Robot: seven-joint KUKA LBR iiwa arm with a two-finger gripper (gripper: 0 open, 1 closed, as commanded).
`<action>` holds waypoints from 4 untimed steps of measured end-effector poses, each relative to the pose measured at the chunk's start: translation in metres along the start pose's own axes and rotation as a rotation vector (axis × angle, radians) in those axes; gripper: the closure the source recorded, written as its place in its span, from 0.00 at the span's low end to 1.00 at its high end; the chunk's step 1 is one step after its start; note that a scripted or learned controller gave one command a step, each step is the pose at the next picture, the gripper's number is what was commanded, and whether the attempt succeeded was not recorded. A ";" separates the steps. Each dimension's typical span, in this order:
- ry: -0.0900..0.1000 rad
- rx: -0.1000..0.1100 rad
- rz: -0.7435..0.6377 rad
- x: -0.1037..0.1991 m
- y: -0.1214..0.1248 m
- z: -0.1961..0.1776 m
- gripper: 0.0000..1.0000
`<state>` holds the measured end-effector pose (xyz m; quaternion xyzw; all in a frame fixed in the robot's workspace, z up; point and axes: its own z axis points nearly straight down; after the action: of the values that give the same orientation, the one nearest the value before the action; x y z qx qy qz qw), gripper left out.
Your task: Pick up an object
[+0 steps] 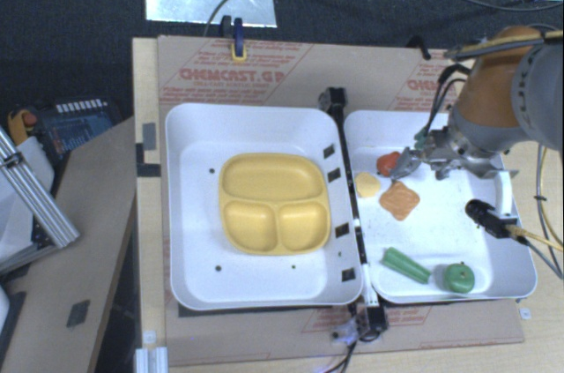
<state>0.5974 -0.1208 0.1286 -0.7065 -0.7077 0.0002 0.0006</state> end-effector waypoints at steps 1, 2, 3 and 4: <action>-0.002 -0.006 0.001 -0.001 0.001 -0.013 1.00; -0.002 -0.008 0.000 -0.010 0.008 -0.067 1.00; -0.001 -0.004 -0.002 -0.010 0.009 -0.082 1.00; 0.000 -0.004 -0.007 0.046 0.007 -0.094 1.00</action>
<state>0.6040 -0.0750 0.2228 -0.7041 -0.7101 -0.0011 -0.0007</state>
